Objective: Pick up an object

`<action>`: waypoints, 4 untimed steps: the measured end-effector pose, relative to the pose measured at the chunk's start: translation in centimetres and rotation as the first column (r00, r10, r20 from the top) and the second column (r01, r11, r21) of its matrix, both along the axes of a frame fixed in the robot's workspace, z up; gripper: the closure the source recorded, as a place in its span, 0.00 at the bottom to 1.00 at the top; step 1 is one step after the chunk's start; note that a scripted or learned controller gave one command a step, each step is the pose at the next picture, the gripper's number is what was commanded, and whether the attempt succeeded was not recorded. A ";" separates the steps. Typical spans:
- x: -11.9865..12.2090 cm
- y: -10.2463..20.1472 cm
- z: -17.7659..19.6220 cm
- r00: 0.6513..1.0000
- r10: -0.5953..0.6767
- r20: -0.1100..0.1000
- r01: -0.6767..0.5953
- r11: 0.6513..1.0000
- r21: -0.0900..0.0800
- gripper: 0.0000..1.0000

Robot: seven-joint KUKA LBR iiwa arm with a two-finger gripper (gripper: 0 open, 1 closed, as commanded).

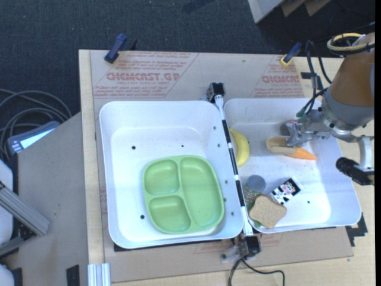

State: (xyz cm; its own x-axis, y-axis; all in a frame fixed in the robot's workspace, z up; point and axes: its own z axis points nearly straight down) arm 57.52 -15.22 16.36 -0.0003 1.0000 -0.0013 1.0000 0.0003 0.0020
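A tan, bread-like piece (277, 143) and an orange carrot-shaped piece (304, 154) lie in the right bin (339, 210), directly under and touching the tip of my gripper (296, 137). Whether my gripper is spread or pinched on anything, I cannot tell; its end is too small and cluttered here. Beyond it toward the divider lies a yellow banana (241, 147). Nearer the front edge from my gripper sit a grey round thing (256, 183), a black-and-white block (284, 190) and a toast slice (267, 211). Farther across, the left bin (119, 136) holds a green divided tray (182, 193).
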 end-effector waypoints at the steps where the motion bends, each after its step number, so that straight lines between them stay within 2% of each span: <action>1: 0.0 0.0 -0.1 1.000 0.000 -0.001 0.000 1.000 0.001 0.00; 2: 3.8 -0.4 -7.7 1.000 0.000 0.004 0.000 1.000 -0.001 0.00; 3: 1.0 -4.8 -0.5 1.000 -0.001 0.000 0.001 1.000 -0.001 0.00; 4: 1.7 -1.2 -7.7 1.000 0.000 0.002 0.000 1.000 0.000 0.00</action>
